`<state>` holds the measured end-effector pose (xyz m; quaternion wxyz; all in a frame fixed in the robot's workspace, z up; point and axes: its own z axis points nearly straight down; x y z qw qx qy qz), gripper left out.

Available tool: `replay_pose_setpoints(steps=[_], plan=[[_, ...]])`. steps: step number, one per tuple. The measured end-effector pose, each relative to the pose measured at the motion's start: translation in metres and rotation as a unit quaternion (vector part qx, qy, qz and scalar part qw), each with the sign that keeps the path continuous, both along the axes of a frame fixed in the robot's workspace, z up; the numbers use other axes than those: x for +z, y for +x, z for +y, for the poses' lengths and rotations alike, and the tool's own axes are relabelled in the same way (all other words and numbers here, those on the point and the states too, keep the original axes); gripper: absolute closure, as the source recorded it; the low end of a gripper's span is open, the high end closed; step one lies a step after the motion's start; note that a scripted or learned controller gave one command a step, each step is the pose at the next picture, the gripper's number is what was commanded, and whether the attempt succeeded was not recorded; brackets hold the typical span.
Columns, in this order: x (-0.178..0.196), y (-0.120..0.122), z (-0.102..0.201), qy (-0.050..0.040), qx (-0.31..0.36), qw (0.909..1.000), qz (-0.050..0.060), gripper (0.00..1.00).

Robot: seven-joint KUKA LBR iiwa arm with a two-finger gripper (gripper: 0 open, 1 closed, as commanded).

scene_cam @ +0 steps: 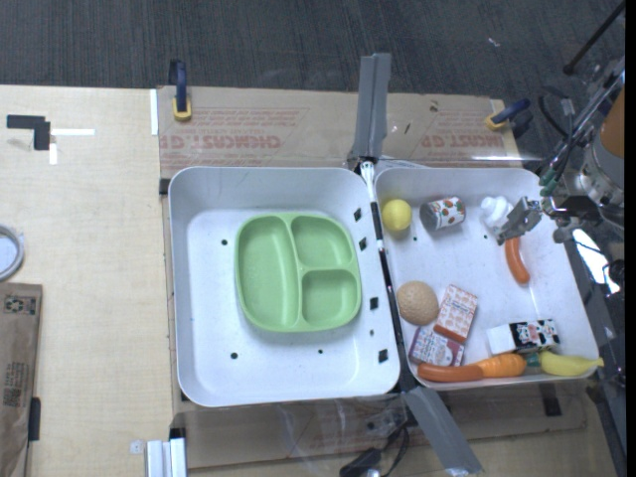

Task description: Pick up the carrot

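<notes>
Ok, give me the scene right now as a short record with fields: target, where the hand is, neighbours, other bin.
target: orange carrot, lying along the near edge of the right white bin
hand: hand near the bin's far right, above the orange-red sausage, apart from the carrot
neighbours: red-and-white carton behind the carrot, yellow banana at its right end
left bin: green divided plate

A robotics lab: a plywood tabletop [89,217] with two white bins [189,266] clamped [179,102] over cardboard at twelve o'clock, toy food [442,212] at four o'clock, dark carpet [248,18] beyond.
</notes>
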<state>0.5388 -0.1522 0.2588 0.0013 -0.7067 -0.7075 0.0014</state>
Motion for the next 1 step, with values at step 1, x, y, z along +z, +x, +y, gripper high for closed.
replay_pose_setpoints(steps=[1], plan=[[0.0058,-0.0163,0.0506,-0.0008,-0.186,0.9825,0.0,0.0]])
